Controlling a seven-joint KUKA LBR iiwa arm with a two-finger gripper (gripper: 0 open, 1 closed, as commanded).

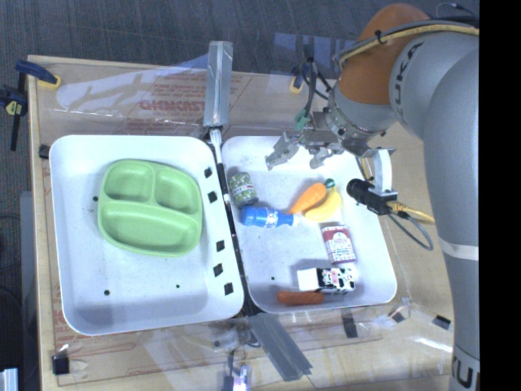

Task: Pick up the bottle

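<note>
A small blue bottle point(264, 217) lies on its side near the left wall of the right bin point(374, 287), its cap end pointing right. My gripper point(295, 160) hovers over the bin's far end, above and to the right of the bottle. Its fingers point(275, 158) are spread open with nothing between them. The gripper is apart from the bottle.
A small clear jar with green contents point(241, 187) lies just beyond the bottle. An orange carrot point(309, 198) and a yellow piece point(329, 205) sit right of it. A red box point(336, 243), a white carton point(326, 279) and a red stick point(299, 297) lie nearer. The left bin holds a green divided plate point(151, 206).
</note>
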